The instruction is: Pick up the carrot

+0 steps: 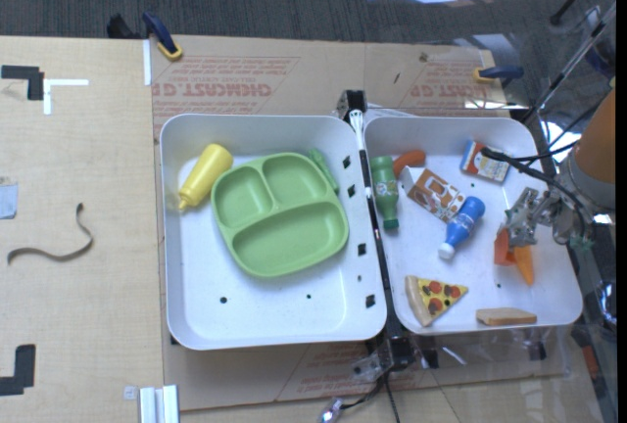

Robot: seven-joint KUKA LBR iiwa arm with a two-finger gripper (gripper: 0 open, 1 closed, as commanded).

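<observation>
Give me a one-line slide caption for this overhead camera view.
Gripper poised at the carrot in the right bin, among toy foods.

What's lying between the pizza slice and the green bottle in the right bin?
In the camera view, only bare white bin floor lies between the pizza slice and green bottle.

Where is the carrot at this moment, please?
The carrot lies at the right bin's right edge, directly under the gripper, above the bread slice.

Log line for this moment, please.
pincer low in right white bin | at orange carrot | grasp unconfirmed | carrot on bin floor
</observation>
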